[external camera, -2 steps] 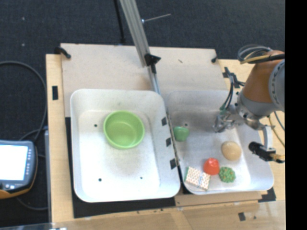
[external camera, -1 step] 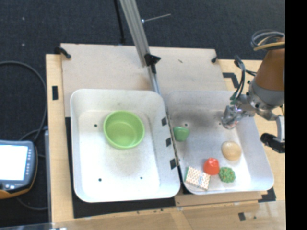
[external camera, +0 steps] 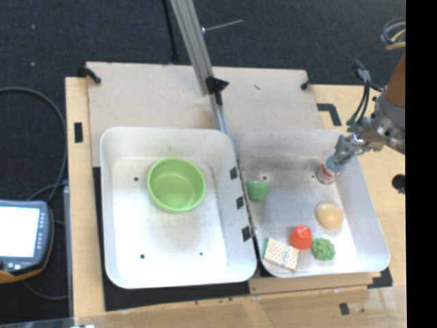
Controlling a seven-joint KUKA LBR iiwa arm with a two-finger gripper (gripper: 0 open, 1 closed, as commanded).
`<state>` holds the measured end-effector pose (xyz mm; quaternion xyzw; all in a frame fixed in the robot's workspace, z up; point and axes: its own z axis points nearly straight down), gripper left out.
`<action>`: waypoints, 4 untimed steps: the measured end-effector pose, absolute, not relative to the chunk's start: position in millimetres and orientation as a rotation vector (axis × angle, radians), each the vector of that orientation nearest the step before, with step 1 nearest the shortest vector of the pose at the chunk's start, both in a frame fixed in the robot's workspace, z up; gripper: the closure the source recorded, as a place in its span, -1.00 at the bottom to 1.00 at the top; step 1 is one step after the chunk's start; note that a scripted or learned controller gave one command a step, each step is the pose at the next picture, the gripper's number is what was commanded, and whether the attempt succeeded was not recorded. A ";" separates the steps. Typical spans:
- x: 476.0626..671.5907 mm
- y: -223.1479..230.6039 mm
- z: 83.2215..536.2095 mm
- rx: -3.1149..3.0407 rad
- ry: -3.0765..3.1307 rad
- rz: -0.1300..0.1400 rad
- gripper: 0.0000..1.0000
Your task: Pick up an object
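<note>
One small red-and-white thing (external camera: 327, 175) sits right at the tip of my gripper (external camera: 332, 166), by the far right wall of the right bin (external camera: 369, 203), and it is too small and blurred for me to name. Whether my jaws are parted or closed I cannot tell, nor whether that little thing lies between them or just under them. My grey wrist reaches in from the right edge over the bin's far corner.

Nearer the camera in that same bin lies a pale, egg-like object (external camera: 329, 215), apart from my tip. Below it sit a red rounded object (external camera: 300, 237) and a green knobbly object (external camera: 323, 249), close to each other, with a speckled box (external camera: 280, 254) just left of the red one at the bin's near edge. A small green cup (external camera: 258, 190) stands against the bin's left wall, by the divide between the bins.

In the left bin (external camera: 116, 183) a light green bowl (external camera: 177, 184) rests upright, above the middle. A metal pole (external camera: 194, 39) slants up from the back between the bins. At the far left edge, off the bench, a handheld screen unit (external camera: 24, 238) lies on the dark floor.
</note>
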<state>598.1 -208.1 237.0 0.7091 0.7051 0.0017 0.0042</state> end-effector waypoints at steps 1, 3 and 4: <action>599.1 -209.5 276.3 2.214 2.221 0.004 1.00; 614.8 -97.7 261.1 2.214 2.229 0.001 1.00; 623.6 -46.3 245.2 2.215 2.229 -0.001 1.00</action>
